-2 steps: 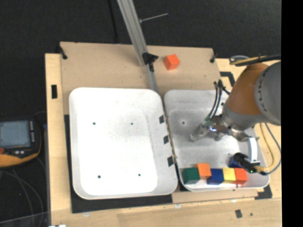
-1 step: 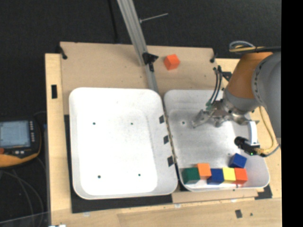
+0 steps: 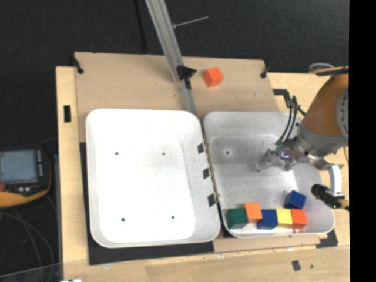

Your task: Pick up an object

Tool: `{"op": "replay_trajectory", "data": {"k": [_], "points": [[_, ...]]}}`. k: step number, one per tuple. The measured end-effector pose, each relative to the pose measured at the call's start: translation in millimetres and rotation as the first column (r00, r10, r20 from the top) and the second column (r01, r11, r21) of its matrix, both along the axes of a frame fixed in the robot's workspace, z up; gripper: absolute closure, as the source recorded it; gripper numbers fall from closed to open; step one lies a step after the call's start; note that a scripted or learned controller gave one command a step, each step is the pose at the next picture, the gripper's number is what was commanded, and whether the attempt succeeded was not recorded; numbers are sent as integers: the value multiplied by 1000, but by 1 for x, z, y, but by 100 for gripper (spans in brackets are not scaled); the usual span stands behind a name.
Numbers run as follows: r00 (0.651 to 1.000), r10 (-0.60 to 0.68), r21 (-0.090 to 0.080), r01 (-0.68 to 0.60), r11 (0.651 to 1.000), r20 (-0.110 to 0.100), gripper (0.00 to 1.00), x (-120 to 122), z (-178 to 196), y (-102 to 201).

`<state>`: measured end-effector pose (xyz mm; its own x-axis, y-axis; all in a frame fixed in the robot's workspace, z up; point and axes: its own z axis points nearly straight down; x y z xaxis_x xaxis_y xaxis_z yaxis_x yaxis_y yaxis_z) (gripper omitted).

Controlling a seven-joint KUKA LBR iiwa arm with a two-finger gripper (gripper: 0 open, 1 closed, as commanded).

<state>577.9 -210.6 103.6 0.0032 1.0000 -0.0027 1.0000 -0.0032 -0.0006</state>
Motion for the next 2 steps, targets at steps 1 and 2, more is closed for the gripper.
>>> {"op": "replay_trajectory", "data": {"k": [1, 2], "points": [[1000, 8, 3, -8, 1000, 5, 0, 39, 47, 83], [1000, 1, 1, -1, 1000, 3, 0, 17, -6, 53]]}}
